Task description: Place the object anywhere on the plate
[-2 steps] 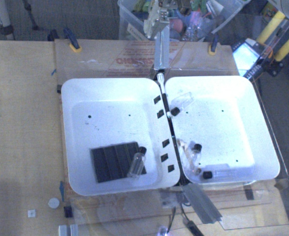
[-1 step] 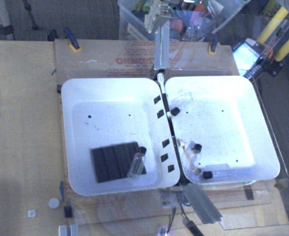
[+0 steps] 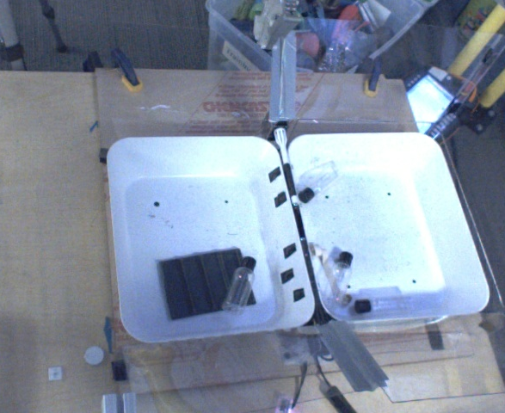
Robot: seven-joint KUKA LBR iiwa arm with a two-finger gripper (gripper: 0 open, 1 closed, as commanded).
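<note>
A wooden bench (image 3: pixel 37 188) carries two shallow white bins side by side. In the left bin (image 3: pixel 192 166), a dark ribbed plate (image 3: pixel 192 284) lies flat in the near half. One clear vial (image 3: pixel 236 288) with a black cap rests on the plate's right end, cap pointing far and slightly right, its body touching the ribbed surface.

Whether the gripper's jaws are released or clenched cannot be told, so the vial's place relative to them cannot be given.

Five small black tabs (image 3: pixel 280 200) run along the seam where the bins meet. The right bin (image 3: pixel 407 166) holds at least three more clear vials with black caps:
- one far, just beside the seam (image 3: pixel 317 177)
- one near the middle (image 3: pixel 340 261)
- one lying along the near wall (image 3: pixel 383 302)

A further clear piece beside the seam is too faint to count.

Beyond the bins stands a clear tote (image 3: pixel 243 24) of mixed coloured items. Two orange-tipped clamps (image 3: pixel 130 77) sit on the bench's far edge. Two yellow tubes (image 3: pixel 484 33) lean at the far right.
</note>
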